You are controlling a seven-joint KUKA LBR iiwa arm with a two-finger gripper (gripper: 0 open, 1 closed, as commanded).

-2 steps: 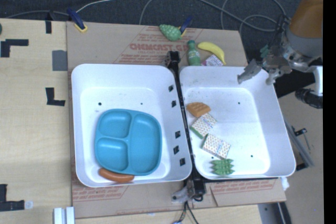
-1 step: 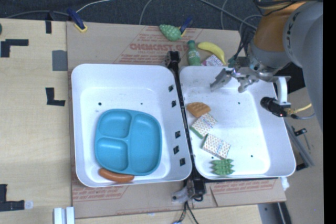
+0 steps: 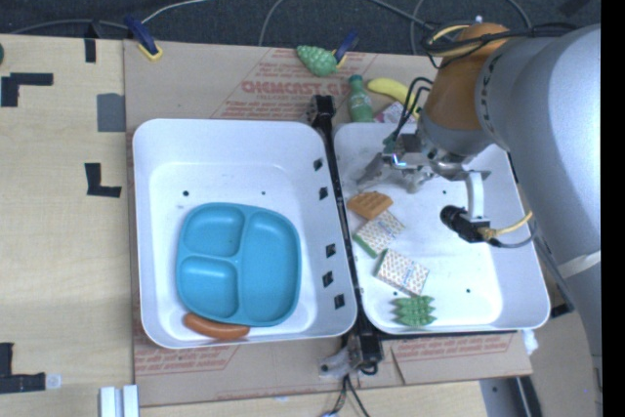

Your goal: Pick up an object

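Observation:
My gripper [image 3: 396, 175] hangs low in the right bin [image 3: 508, 308], near its back left corner. Its two grey fingers are spread apart with nothing between them. Just in front of it lies an orange-brown biscuit [image 3: 371, 204]. Further forward lie a green-and-white checkered piece [image 3: 379, 232], a pink-and-white checkered piece [image 3: 402, 271] and a green leafy toy [image 3: 414, 311]. The arm's orange band and grey body cover the bin's back right part.
The left bin [image 3: 166, 151] holds a blue divided plate [image 3: 239, 264] and an orange sausage [image 3: 215, 327] at its front edge. Behind the bins, on cardboard, stand a green bottle [image 3: 359, 99], a banana [image 3: 389, 89] and a green toy [image 3: 317, 59]. A black cable connector [image 3: 459, 222] hangs beside the gripper.

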